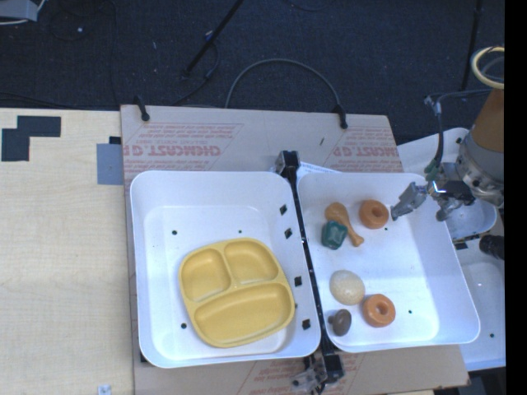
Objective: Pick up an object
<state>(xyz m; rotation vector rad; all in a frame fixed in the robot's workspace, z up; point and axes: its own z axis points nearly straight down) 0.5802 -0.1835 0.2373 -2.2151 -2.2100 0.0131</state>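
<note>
1. Over at the right bin's far right edge, the grey two-finger gripper [423,202] is hanging with its fingers looking spread apart and nothing sitting between them.
2. Nearest candidate is the small orange ring-shaped toy doughnut [374,214], lying flat on the floor of the white right-hand bin [428,278], just beside the fingers on their left but not touching them.
3. I'm guessing that doughnut is a light, stiffish plastic or foam thing, probably a bit slick, so pinching across the outer rim, or one finger going down the hole, is looking like the safest hold.
4. Next to it a tan drumstick-shaped toy [342,220] is lying against a dark green chunky toy [333,235], so those two are crowding each other.
5. Nearer the camera, a cream egg-shaped toy [347,286], a second orange ring doughnut [380,310] and a small brownish lump [340,322] are sitting well apart from the fingers.
6. Left bin is holding a yellow three-compartment plastic tray [237,292], which is looking too wide and flat to grab easily.
</note>
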